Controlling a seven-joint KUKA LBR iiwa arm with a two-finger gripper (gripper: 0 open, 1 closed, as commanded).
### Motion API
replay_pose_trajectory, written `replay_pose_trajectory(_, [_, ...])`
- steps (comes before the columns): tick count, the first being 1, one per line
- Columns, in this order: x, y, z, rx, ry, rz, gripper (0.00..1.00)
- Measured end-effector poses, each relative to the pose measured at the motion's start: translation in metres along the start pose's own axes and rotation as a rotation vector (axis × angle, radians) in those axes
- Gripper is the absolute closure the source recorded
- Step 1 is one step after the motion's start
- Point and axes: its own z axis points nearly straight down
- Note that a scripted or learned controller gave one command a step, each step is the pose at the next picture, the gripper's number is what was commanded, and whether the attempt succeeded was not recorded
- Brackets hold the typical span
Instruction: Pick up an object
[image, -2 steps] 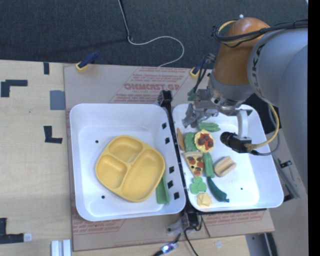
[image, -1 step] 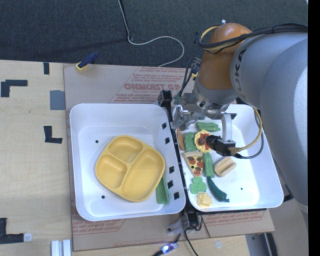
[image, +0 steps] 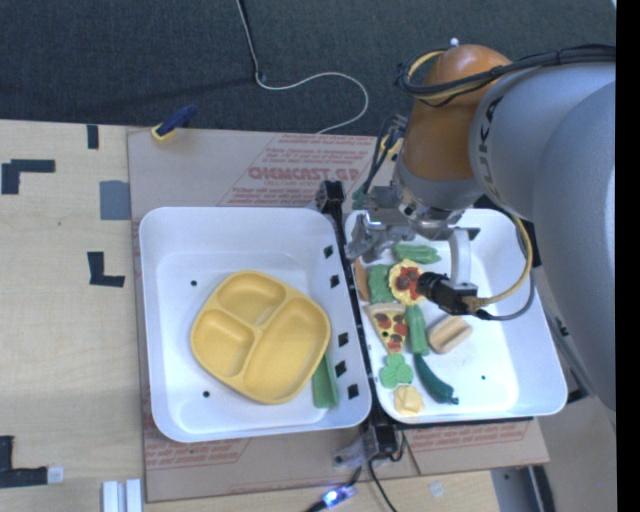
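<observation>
In the left bin (image: 165, 300) lay a yellow divided plate (image: 262, 335), with a green strip of toy food (image: 324, 382) leaning along that bin's right wall, just beside the plate's lower right edge. Past the divider, the right bin (image: 520, 375) held the clutter I was there for: a pizza slice (image: 388, 324) near the divider, a round flower-like piece with a red centre (image: 405, 280) above it, a long green pod (image: 416, 328) beside the slice, a small bread roll (image: 449, 334) to its right, a leafy green piece (image: 396, 373), a dark green vegetable (image: 434, 382) and a pale yellow lump (image: 408, 400) near the bin's front wall. My claw (image: 372, 243) hung at the upper left corner of that bin, close above the toys there (whether it was apart or together I could not tell, the wrist masking it). Nothing showed lifted, so I judged I was in the descent or reach step, with no object yet secured. The next move would have called for settling on one piece, likely one of those crowded by the divider, and closing without catching the bin wall or a neighbour.
</observation>
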Motion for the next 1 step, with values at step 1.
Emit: replay_pose_trajectory(1, [-0.0007, 0.0015, -0.0040, 0.000, 0.000, -0.001, 1.00])
